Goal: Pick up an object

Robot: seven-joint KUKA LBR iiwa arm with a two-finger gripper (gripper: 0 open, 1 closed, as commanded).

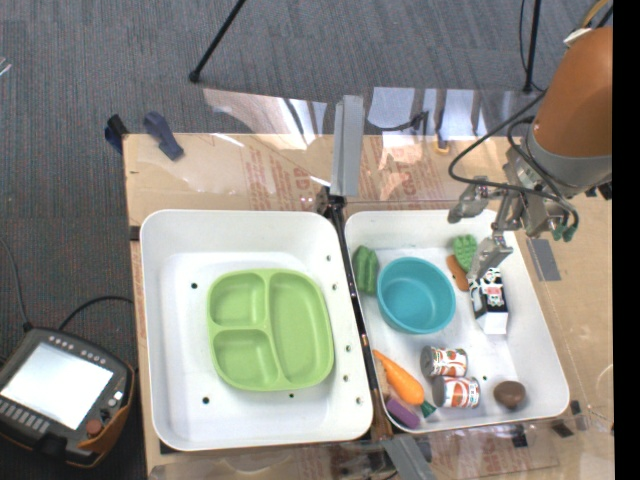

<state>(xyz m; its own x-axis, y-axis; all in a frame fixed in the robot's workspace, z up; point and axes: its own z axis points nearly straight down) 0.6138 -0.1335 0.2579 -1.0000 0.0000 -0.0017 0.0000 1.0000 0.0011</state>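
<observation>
One arm reaches in from the right; its claw (492,253) hangs in the right bin (548,343) just above the small carton (490,303) — the carton lies directly below, its long axis running toward the near rim; whether the claw is clenched or released I cannot tell.

A cardboard-covered bench (250,173) stands on dark grey carpet (90,48), seen from above at a slant. A handheld control pendant (62,393) with a pale screen lies on the floor at lower left, its cable curling away. Thin black stand legs (222,30) cross the carpet at the top. A small blue clamp (160,134) sits at the bench's far left corner.
</observation>
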